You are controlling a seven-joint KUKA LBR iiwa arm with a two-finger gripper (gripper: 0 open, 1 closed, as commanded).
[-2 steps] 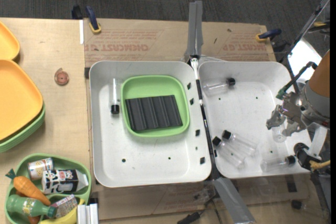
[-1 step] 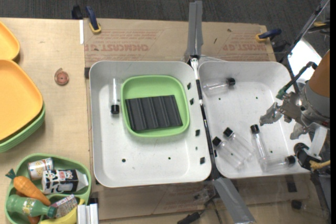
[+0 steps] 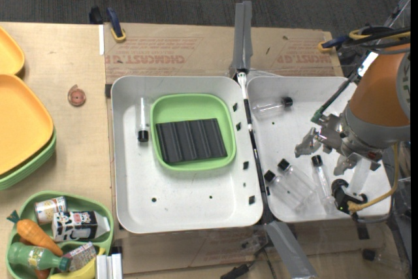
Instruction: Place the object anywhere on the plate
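A green square plate (image 3: 192, 100) lies in the left bin (image 3: 130, 206), and a black ridged slab (image 3: 192, 140) rests flat on it. Just left of the plate lies a clear vial with a black cap (image 3: 142, 121). The right bin (image 3: 287, 211) holds several clear vials, one near the back (image 3: 273, 105), one at the front (image 3: 295, 187) and one beneath the wrist (image 3: 321, 174). My gripper (image 3: 313, 147) hangs low over the middle of the right bin, close to that last vial. I cannot see whether it grips anything.
Loose black caps (image 3: 283, 164) lie on the right bin's floor. Yellow plates (image 3: 23, 124) are stacked on the bench at far left. A green bowl of toy food (image 3: 55, 232) stands at the front left. A metal divider (image 3: 243, 42) runs between the bins.
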